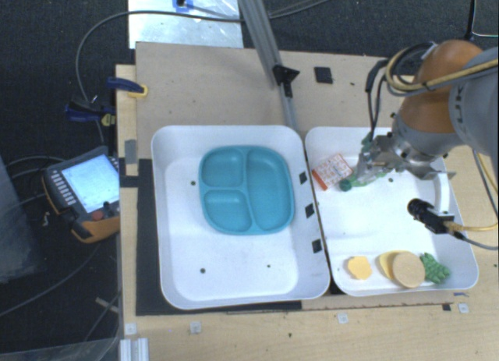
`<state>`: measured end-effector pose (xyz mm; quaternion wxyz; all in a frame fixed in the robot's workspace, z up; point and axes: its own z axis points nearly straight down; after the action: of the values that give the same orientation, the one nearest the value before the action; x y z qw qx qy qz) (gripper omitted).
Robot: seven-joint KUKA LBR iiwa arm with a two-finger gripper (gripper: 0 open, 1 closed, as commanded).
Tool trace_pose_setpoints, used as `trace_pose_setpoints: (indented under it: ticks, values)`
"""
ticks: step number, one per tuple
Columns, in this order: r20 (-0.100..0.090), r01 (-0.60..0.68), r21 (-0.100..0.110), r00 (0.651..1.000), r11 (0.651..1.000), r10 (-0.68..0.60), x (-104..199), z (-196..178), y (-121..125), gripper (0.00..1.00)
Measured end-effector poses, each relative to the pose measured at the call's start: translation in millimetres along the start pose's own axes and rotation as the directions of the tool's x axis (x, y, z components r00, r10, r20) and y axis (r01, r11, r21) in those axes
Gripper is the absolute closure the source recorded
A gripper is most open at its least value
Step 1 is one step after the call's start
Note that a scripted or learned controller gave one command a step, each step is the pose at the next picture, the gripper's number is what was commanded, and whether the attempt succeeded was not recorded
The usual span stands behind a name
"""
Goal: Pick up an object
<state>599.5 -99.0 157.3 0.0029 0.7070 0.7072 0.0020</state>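
The bench (210,79) is a pale board set on dark carpet, and it bears both bins side by side. The arm (448,94) reaches in from the right, grey with its orange band bent above the right bin. The left bin (234,274) is white and shallow, and a teal divided plate (246,189) with three compartments lies flat in its upper middle. The right bin (378,231) touches the left one along their shared edge.

A grey pole (259,28) runs slantwise from the top of the view down to the rear gap between the bins. Off the bench at the left, a handheld screen unit (82,192) lies on the carpet, its display lit.

The gripper (365,171) is low in the upper left part of the right bin (whether it is open or closed cannot be told from this slant). Just beside it on the left lies a red-and-white packet (330,169), near the bin's left wall. A small green thing (346,185) sits right at the gripper's tip, touching or nearly so; whether it is gripped cannot be told.

Along the front wall of the right bin, well apart from the gripper, three pieces sit in a row: a tan disc (405,269), a green leafy piece (436,270) just to its right, and a smaller yellow piece (359,267) to its left.
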Motion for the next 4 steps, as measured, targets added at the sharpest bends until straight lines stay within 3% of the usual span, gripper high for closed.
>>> trace_pose_setpoints:
  ticks: [2,4]
  values:
    - [0.000,0.005,-0.001,1.000,1.000,-0.005,4,-108,-3,1.00]
    - [-0.003,0.010,0.006,1.000,1.000,-0.010,107,-79,9,1.00]
